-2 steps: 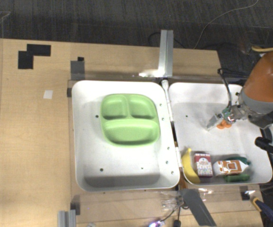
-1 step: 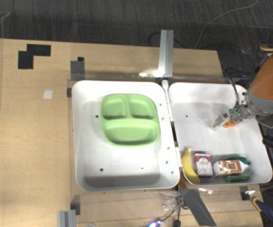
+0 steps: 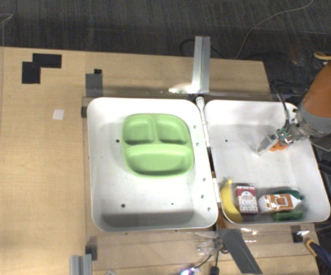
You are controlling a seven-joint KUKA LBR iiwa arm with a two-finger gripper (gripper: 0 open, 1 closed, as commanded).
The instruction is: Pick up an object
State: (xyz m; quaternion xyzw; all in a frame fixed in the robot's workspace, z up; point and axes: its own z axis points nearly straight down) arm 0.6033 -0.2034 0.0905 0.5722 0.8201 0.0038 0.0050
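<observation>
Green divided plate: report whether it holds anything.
Empty. The green divided plate lies flat in the left bin, and all three of its compartments show bare green with no items in them.

Robot lab, my workspace: plywood bench (image 3: 34,171) carrying two white bins (image 3: 148,211), metal mounting post (image 3: 202,62) bolted behind them, black marker patches (image 3: 39,66) left of post, loose cable (image 3: 280,16) on dark carpet (image 3: 125,10) beyond post.
</observation>
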